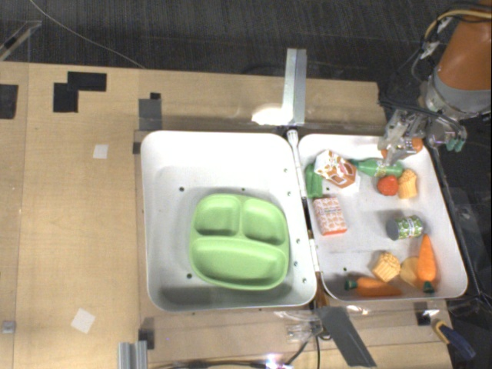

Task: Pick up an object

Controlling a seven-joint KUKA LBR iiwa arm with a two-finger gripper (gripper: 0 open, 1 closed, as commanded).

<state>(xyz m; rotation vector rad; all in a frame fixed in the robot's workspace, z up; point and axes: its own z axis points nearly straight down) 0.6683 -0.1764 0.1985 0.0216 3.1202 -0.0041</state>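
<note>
Hovering over the far right corner of the right bin [361, 237], with the gripper [398, 151] pointing down at the toys; not possible to tell how far open it is, and nothing visibly clamped in it. Lying just beneath and slightly to the left of the gripper, a green bottle [374, 167] on its side, seemingly touching or nearly touching the tool. Sitting just nearer the camera than the gripper, a red tomato [389, 185] and, pressing against it, a yellow-orange piece [408, 184]. Resting farther left of the gripper, a white and red snack packet [336, 168], a green item [314, 181] against the bin's left wall, and a pink box [329, 215] below them. Lying well nearer the camera than the gripper, a small green can [407, 227], an upright-pointing carrot [427, 260], a yellow block [386, 266] and a second carrot [377, 287] along the near wall. Sitting far to the gripper's left, across the divider, a green divided plate [240, 241] in the left bin [157, 206]. Bearing both bins, a pale wooden bench [69, 229] with black squares marked on it, bordering dark carpet beyond. Reaching in from the right, the arm [465, 68] showing its orange band above the grey wrist, with cables looping beside it.
</note>
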